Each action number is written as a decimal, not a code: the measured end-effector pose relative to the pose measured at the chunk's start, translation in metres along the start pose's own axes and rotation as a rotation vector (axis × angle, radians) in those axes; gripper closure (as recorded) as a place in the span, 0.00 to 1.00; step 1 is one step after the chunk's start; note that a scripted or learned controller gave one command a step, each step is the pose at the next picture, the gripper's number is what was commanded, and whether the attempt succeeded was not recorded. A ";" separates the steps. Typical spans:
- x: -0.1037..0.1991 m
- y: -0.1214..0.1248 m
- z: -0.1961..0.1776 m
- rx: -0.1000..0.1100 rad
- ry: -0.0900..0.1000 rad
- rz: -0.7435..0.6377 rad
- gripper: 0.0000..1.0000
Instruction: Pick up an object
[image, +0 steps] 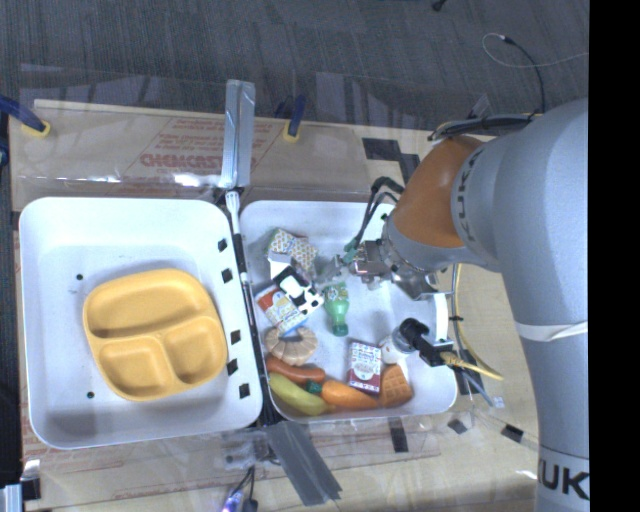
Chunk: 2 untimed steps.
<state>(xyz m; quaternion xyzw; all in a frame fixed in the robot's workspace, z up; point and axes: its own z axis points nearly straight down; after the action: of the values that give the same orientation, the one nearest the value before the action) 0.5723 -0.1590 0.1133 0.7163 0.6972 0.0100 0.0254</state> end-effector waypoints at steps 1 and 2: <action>0.030 0.034 0.018 0.047 0.016 0.126 0.00; 0.017 0.046 0.018 0.045 0.023 -0.011 0.00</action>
<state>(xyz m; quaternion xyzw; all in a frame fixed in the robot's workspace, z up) 0.6200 -0.1432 0.0968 0.7126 0.7016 0.0025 0.0013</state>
